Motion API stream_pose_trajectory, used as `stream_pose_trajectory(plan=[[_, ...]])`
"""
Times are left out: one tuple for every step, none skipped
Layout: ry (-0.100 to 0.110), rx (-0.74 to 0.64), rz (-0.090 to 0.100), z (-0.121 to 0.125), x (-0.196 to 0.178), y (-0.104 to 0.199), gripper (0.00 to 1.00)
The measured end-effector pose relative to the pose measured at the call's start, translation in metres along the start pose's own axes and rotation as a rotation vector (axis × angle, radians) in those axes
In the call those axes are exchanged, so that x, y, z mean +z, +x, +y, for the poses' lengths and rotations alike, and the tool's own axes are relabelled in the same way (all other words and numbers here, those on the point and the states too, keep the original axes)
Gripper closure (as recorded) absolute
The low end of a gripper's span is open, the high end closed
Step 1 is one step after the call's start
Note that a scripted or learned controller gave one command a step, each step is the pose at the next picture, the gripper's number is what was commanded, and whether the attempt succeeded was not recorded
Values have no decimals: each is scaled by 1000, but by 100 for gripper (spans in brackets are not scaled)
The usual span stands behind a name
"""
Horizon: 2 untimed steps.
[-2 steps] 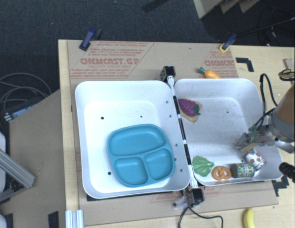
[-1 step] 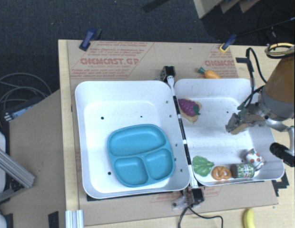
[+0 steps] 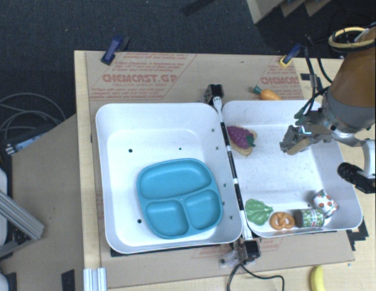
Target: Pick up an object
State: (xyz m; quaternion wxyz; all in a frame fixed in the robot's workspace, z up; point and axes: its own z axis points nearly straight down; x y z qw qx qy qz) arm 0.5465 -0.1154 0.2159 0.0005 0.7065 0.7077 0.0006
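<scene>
Dark blue carpet floor (image 3: 85,17), brown board bench top (image 3: 176,71), coiled grey cables (image 3: 24,126) at left

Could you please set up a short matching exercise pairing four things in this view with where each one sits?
Things:
1. blue tray
2. grapes
3. green leaf
4. gripper

Places:
A. right bin, near edge, beside the divider
B. left bin
C. above the right bin's far half
D. right bin, far end, beside the divider

Pairs: 1-B, 2-D, 3-A, 4-C
</scene>
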Motion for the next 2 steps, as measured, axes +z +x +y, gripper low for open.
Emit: stream_pose_trajectory(plan=[[0,0,0,0,-35,43,100],[0,0,1,41,-15,110,100]])
